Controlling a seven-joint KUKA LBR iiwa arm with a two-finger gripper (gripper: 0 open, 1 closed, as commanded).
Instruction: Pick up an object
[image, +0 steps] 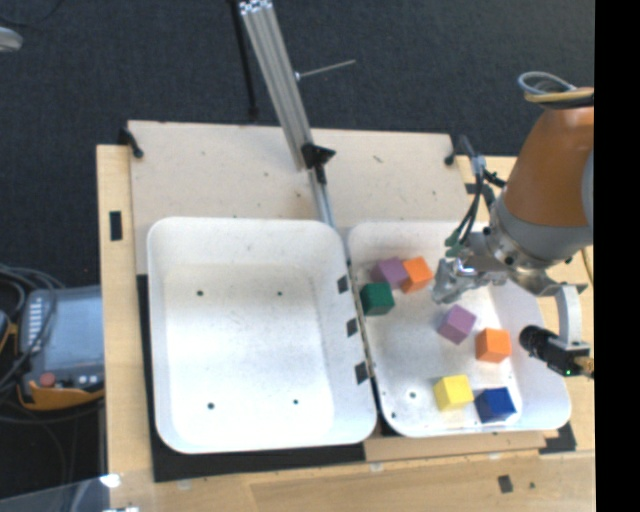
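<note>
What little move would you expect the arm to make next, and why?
Probably a short drop straight down. The two-finger gripper hangs in the right white bin with nothing visibly between its fingers, beside the small orange cube and above the purple cube.

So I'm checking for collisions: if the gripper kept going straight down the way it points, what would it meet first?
Probably bare floor of the right bin: the gripper points down between the orange cube and the purple cube, though depth is unclear.
</note>
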